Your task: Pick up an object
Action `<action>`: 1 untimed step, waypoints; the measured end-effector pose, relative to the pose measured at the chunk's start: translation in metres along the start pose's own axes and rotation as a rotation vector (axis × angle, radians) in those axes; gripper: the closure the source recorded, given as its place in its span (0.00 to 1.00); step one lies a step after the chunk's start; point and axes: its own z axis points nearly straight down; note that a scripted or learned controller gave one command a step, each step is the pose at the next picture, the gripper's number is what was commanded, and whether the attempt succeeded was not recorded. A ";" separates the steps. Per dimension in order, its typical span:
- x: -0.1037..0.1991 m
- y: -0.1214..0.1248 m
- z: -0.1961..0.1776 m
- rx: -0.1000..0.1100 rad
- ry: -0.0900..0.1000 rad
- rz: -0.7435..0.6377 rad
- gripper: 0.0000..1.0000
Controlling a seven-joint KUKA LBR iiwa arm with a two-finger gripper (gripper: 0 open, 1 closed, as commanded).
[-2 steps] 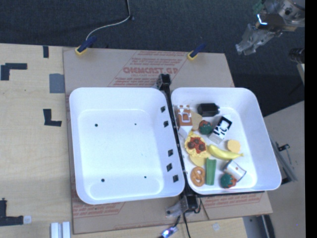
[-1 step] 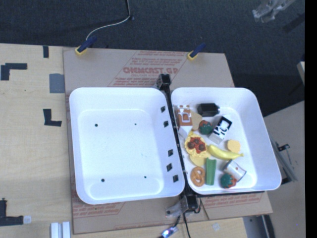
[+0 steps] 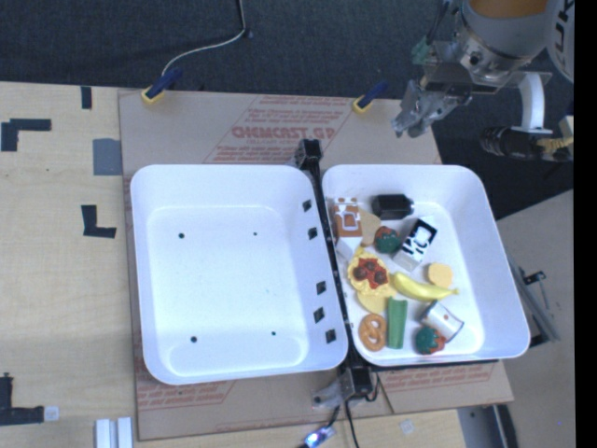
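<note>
Gripper [image 3: 417, 119] hung high beyond the right bin's [image 3: 490, 215] far rim, over the counter [image 3: 56, 250]; finger opening could not be told, nothing seen between them. Toys, banana [image 3: 422, 287] included, lay crowded against the bin's left side, presumably awaiting a pick.

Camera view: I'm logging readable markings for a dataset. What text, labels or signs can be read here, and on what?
Red print on the cardboard sheet under the bins: upside down and blurred, not readable with certainty.
Large letters on the arm: cut off by the frame edge, not readable.
Black-and-white pattern on the small block in the right bin: a marker, no words.
</note>
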 end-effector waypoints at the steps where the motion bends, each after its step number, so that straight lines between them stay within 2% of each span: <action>1: 0.017 0.017 -0.108 -0.030 -0.003 0.000 1.00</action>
